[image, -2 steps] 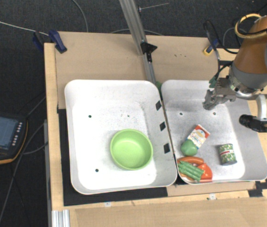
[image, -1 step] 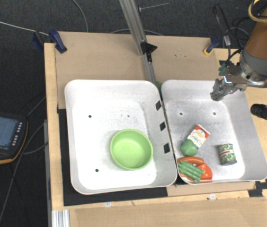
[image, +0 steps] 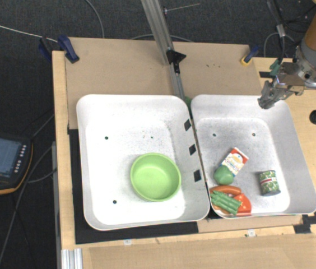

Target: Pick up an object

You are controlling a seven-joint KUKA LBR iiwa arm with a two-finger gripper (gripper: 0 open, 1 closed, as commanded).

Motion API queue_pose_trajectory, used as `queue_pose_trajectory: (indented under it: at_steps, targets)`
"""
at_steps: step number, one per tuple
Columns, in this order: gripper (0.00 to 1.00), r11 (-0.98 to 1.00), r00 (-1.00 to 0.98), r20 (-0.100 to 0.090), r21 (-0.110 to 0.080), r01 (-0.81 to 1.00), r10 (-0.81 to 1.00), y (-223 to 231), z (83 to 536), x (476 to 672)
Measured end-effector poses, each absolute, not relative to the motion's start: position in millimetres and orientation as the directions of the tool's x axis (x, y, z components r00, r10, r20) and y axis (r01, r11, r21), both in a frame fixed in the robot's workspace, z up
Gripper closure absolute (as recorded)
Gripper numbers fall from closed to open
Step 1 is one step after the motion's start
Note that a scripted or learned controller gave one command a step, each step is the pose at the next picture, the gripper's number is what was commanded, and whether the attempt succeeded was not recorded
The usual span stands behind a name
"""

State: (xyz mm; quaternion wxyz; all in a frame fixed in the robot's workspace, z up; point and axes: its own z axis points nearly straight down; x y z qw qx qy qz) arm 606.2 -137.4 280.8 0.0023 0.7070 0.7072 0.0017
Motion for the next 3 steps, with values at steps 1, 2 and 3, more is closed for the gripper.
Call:
queue_pose_trajectory:
  at_steps: [1,2,3]
  targets:
    - [1.0,0.003,-0.003,0.001,0.0,1.0,1.0,-86.9,281.7,588.6]
    - [1.0,0.004,-0.004,0.001,0.0,1.0,1.0,-36.7,266.3,572.6]
    - [1.0,0.005,-0.005,0.001,-0.001,1.0,1.0,15.4,250.4,568.9]
